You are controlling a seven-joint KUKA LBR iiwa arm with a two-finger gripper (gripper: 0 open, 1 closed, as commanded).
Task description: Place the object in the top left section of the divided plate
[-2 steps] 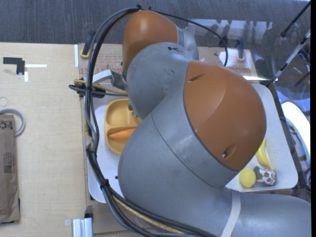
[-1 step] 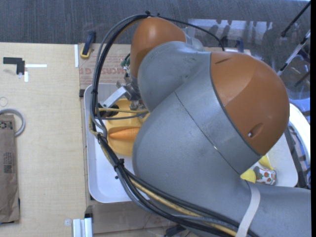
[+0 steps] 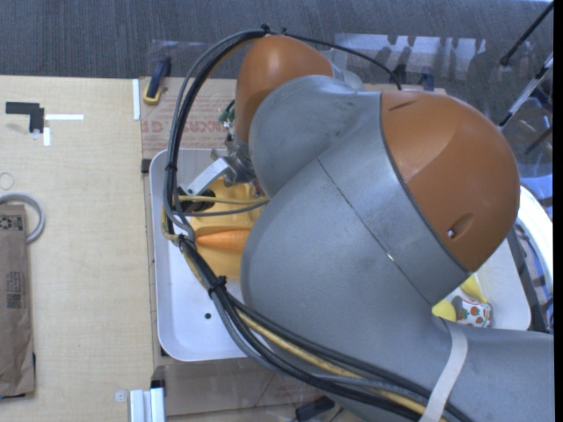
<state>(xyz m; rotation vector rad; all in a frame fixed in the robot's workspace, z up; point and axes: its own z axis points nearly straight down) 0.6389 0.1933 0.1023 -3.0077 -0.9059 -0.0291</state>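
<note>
Mostly, the grey arm (image 3: 369, 262) with its orange caps covers the middle and right of the table (image 3: 79, 236), reaching in from the right and bending over the left white bin (image 3: 176, 323). Black and yellow cables (image 3: 189, 121) loop up from the arm's near side and arch over the bin's far edge. The jaws (image 3: 230, 167) sit low in the far part of that bin, tucked under the arm's orange elbow; only a bit of metal and a pale wedge show there, and I cannot tell whether they are spread or pressed together, nor whether anything sits between them. Just beside them, toward the near side, an orange object (image 3: 220, 238) lies in the bin, partly hidden by the arm and crossed by the cables; its shape is hard to make out. The divided plate cannot be made out under the arm. At the right bin's (image 3: 508, 301) near side, a small yellow and white toy with coloured spots (image 3: 466, 309) peeks out from under the arm. On the wooden table at the left edge lies a brown paper bag (image 3: 16, 297), and a black bracket (image 3: 26, 112) sits near the far left corner.
</note>
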